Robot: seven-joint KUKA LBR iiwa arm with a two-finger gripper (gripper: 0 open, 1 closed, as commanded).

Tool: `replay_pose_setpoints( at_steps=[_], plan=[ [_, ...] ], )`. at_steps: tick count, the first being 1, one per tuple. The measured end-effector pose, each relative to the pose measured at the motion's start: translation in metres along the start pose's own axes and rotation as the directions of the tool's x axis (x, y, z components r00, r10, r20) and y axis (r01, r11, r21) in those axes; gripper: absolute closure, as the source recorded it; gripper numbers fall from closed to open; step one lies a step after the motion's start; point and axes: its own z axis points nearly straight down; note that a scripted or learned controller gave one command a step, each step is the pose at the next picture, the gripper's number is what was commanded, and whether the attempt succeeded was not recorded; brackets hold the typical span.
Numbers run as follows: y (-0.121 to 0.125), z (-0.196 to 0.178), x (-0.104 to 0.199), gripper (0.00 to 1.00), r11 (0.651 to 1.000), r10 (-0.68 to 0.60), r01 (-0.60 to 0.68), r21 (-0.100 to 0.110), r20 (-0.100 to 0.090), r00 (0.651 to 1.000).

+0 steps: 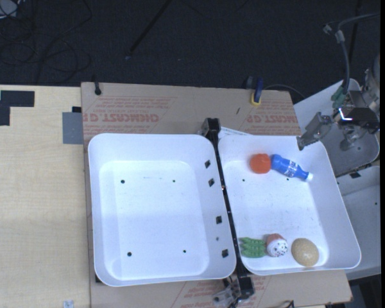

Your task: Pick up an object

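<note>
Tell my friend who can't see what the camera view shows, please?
Two shallow white bins sit side by side on a bench. The right bin holds an orange ball touching a blue bottle near the back, and a green toy, a red-and-white ball and a tan egg-shaped object along the front. The gripper hangs over that bin's back right corner.

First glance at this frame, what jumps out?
The colour sits in the right bin: an orange ball touching a blue bottle lying on its side near the far wall, and a green toy, a red-and-white ball and a tan egg-shaped object in a row along the near wall. The gripper hangs above that bin's far right corner.
</note>
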Motion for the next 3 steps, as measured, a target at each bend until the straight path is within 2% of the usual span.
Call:
replay_pose_setpoints(
  at_steps=[3],
  plan=[
    [0.0,0.0,0.0,0.0,1.0,0.0,0.0,0.0,0.0,1.0]
  ],
)
